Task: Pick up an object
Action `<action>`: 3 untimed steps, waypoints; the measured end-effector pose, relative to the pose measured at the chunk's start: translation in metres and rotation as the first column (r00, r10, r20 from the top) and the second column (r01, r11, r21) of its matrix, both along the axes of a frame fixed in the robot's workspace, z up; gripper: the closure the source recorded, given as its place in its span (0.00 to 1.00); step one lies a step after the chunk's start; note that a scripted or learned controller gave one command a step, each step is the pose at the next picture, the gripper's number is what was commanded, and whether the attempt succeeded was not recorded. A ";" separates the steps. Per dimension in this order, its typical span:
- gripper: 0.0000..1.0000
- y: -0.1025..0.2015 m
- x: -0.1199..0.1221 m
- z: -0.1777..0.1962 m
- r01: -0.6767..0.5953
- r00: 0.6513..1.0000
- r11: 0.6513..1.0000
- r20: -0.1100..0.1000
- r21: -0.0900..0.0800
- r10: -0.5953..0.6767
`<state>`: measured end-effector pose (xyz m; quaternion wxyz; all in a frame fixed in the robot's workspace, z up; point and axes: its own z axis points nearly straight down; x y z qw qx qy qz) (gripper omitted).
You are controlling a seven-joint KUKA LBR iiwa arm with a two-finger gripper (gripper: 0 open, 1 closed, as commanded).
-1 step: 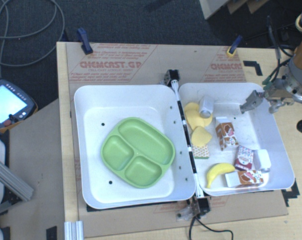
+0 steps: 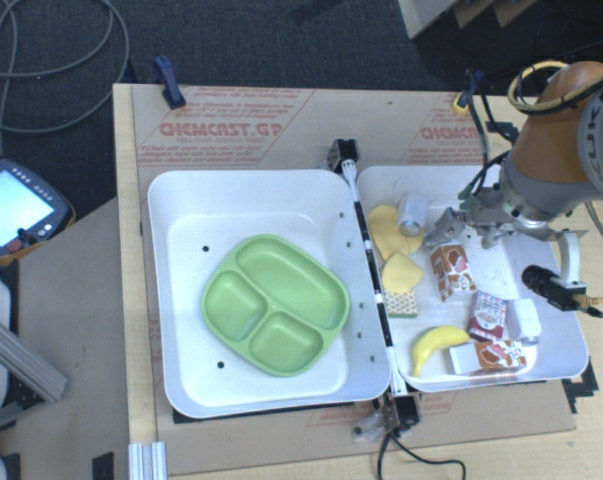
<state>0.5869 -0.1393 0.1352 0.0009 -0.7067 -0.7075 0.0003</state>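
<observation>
The likeliest target, a red-and-white snack packet (image 2: 450, 270), lay in the upper middle of the right bin (image 2: 566, 363), flat, its long axis running roughly top to bottom of the frame with a slight tilt. It sat just below and a little left of the gripper (image 2: 459, 220), which hung low over the bin's upper part; I could not tell its state. The packet looked glossy, thin and crinkled, so I judged it awkward to pinch. Around it: yellow pieces (image 2: 393, 248) at the bin's left edge, a banana (image 2: 436, 345) lower down, further packets (image 2: 491, 333) lower right. The green divided plate (image 2: 274, 304) lay in the left bin (image 2: 181, 208).
</observation>
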 end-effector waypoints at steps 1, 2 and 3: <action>0.00 0.018 -0.006 -0.048 0.001 1.000 1.000 0.007 -0.003 -0.001; 1.00 0.017 -0.005 -0.037 0.002 1.000 1.000 0.012 -0.007 -0.002; 1.00 0.105 -0.016 0.050 0.000 1.000 1.000 0.002 0.000 0.000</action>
